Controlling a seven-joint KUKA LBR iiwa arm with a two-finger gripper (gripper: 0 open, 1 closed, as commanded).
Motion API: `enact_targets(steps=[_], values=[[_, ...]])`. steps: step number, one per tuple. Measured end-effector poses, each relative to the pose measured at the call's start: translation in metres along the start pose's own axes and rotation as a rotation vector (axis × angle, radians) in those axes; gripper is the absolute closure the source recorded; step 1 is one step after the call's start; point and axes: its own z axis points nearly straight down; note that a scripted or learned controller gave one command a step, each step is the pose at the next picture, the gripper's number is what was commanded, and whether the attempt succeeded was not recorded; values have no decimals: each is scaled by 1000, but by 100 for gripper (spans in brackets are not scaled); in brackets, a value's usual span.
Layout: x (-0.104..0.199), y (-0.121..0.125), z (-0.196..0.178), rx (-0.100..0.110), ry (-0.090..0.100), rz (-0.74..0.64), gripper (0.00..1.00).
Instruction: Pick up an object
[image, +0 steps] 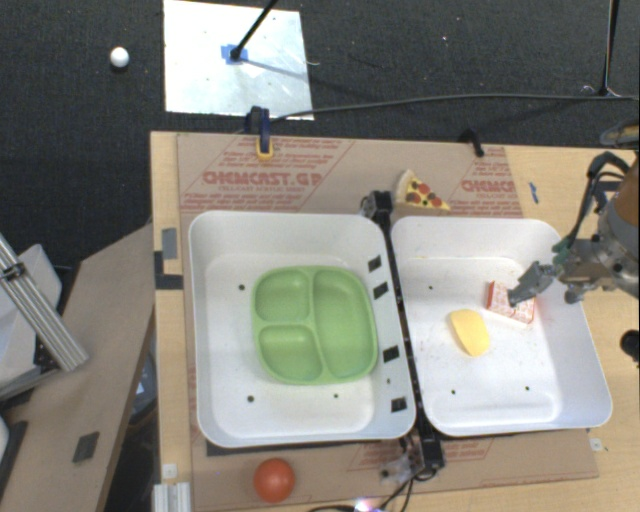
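The gripper (528, 288) comes in from the right, over the right bin (560, 400), and its grey finger (530, 283) slants down to the left, ending right at the upper right edge of a small red and white packet (509, 302). From where I stand I cannot tell how far apart the fingers are, nor whether the packet sits between them; it looks to be lying flat on the bin floor, touching or just under the fingertip. The packet's long side runs from upper left to lower right.

Just beside it, lower left, lies a yellow wedge-shaped piece (470, 331), like a lump of cheese, its long axis also running upper left to lower right. The two are near each other but apart.

The left bin (215, 300) holds a green divided plate (313, 325) with three sections. A toy pizza slice (422, 192) rests on the cardboard behind the bins, and an orange-red ball (274, 479) in front of the left bin.
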Motion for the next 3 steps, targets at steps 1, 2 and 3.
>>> enact_targets(steps=[1, 2, 3], values=[[0, 2, -5, -10, -2, -3, 0], [0, 3, 36, -7, -1, 0, 0], [-6, 0, 81, -7, -1, 0, 0]])
